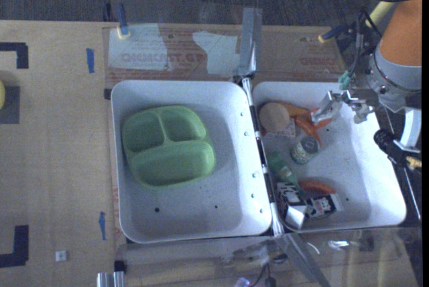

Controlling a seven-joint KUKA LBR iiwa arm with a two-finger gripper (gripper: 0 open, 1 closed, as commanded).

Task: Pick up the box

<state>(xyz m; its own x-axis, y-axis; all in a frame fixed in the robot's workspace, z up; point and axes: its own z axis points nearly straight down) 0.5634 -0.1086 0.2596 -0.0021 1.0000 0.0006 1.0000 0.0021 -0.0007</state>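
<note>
We are seeing the end effector hovering over the right bin's far edge, apparently spread, while the box is lying near-left.

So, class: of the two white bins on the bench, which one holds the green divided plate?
The left bin holds the green divided plate. The right bin holds small clutter instead, and the gripper is over it.

box crowded by can, bin wall
</note>
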